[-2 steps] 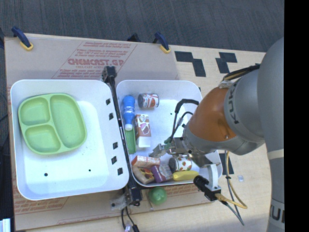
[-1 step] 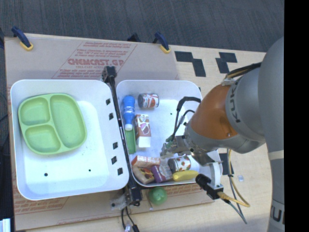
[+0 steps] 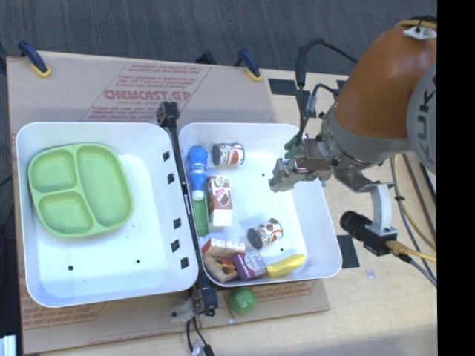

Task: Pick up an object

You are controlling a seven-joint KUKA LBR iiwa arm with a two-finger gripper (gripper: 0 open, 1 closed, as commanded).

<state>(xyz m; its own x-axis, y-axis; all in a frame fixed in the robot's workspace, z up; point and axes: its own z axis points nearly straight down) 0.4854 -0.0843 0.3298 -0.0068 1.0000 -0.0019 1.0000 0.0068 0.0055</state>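
Over the right bin's (image 3: 315, 221) right edge hangs the gripper (image 3: 286, 175); whether it is open or closed cannot be told. Nearest lies a can (image 3: 265, 233), toward the front edge; a banana (image 3: 286, 265) rests at the front-right corner.

Grey-and-orange robot arm (image 3: 386, 87) cut off at the right picture edge. Metal two-finger gripper (image 3: 286, 175) too blurred to read its fingers. Labels on the two small cans (image 3: 228, 154) (image 3: 265, 233) illegible. Green round fruit (image 3: 241, 300) at the right white bin's (image 3: 315, 199) near edge partly hidden by clamp hardware. Packets at that bin's near-left corner overlap, unclear.
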